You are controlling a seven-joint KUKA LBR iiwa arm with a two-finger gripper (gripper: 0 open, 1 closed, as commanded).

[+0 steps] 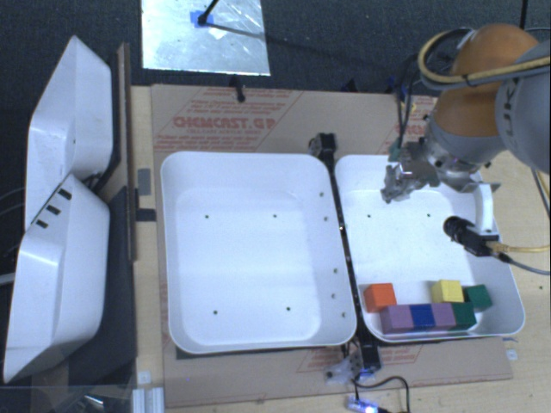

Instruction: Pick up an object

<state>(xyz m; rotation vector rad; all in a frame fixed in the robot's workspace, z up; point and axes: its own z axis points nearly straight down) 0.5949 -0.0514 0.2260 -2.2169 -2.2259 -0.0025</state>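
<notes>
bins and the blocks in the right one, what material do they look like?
Both bins, left bin and right bin: probably moulded plastic, smooth white with a slight sheen and rounded corners. Blocks, e.g. the orange block and yellow block: solid matte colours and crisp edges, so painted wood or plastic; the camera view cannot settle which.

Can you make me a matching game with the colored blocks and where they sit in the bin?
Things:
1. orange block
2. yellow block
3. blue block
4. gripper

Places:
A. in the front row, between two purple blocks
B. over the far end of the right bin, away from the blocks
C. farthest left of the blocks, just behind the front row
D. behind the front row, right beside a green block

Pairs: 1-C, 2-D, 3-A, 4-B
</notes>
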